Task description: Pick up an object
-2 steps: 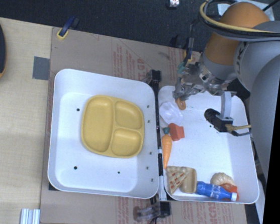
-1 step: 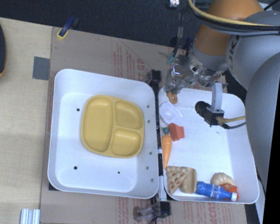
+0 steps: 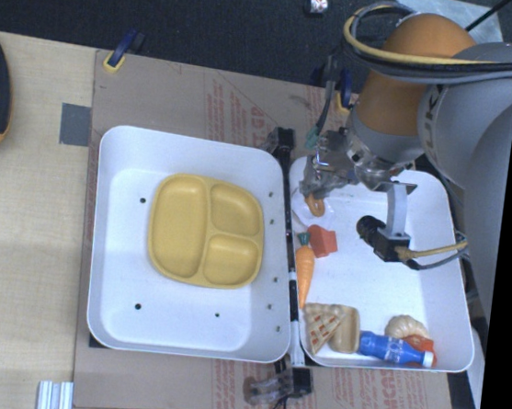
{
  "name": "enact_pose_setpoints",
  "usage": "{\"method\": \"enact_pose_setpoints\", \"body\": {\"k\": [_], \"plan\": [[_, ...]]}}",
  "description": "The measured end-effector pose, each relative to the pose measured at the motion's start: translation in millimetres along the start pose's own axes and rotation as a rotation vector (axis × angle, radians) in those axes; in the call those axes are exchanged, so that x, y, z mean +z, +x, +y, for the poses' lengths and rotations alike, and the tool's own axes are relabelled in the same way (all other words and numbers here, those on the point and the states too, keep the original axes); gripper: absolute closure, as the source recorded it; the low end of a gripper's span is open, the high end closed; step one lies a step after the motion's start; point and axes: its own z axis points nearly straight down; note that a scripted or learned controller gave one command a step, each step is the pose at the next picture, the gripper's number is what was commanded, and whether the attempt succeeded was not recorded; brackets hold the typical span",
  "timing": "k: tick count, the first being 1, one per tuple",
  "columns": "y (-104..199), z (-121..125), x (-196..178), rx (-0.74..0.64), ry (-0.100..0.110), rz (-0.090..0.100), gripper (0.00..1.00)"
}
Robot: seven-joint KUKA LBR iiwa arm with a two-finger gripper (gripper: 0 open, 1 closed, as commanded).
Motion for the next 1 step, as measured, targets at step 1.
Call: {"method": "enact_pose_setpoints", "body": {"k": [1], "plan": [[-48.3,34.2,18.9,0.001,-0.007,-0.001,1.0]]}}
